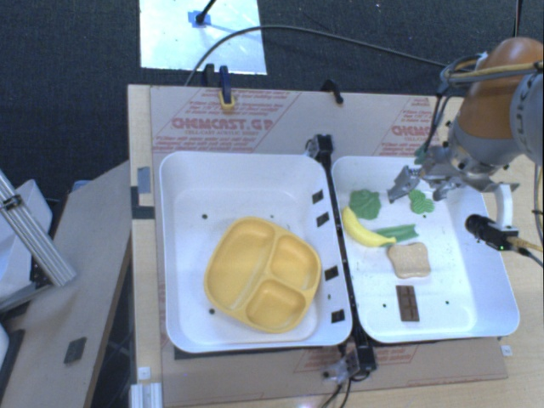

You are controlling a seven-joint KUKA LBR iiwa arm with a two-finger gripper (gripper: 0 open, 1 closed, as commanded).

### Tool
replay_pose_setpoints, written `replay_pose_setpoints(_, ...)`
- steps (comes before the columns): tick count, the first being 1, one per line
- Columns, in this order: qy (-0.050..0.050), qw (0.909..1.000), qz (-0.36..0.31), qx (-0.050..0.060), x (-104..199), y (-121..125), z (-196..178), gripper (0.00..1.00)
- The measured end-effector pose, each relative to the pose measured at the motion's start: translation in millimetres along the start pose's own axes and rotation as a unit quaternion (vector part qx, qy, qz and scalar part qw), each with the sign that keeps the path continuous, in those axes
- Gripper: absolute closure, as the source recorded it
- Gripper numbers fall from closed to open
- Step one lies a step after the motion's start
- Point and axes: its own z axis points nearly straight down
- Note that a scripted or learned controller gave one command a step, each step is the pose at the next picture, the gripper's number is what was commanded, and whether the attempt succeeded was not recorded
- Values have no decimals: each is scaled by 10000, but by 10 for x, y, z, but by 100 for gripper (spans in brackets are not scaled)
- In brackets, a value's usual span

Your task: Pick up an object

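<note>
Crowding is the main hazard: the tool (422,185) hangs over the upper part of the right-hand white bin (493,313), its two grey fingers spread apart with nothing between them, one tip near the flat green leaf-shaped piece (365,203) and the other just beside the smaller ruffled green piece (421,201). A descent here could land a finger on top of either piece instead of astride it, pressing it flat to the bin floor and closing on air. The yellow banana (365,230) lies just below the leaf piece, with the slim green bean pod (396,231) touching or nearly touching its lower end and the tan slice of bread (410,261) just beneath; a sideways nudge could push one into the next and spoil any later grasp. Thin, low items such as the small brown chocolate bar (408,303) would likely slip from the fingertips.

Room is tight at the top of the bin, where the rear wall sits close behind the tool, and the black divider (338,245) between bins bounds the left. Open floor lies at lower right. The left-hand white bin (187,228), holding the yellow compartment tray (263,274), stands well apart from the arm on the desk (246,121).
</note>
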Motion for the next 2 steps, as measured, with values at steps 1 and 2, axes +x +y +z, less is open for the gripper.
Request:
replay_pose_setpoints(1, -8, 10000, -10, -65, 2, 29, -80, 0)
replay_pose_setpoints(2, -7, 10000, -8, -55, -18, 108, 365, 0)
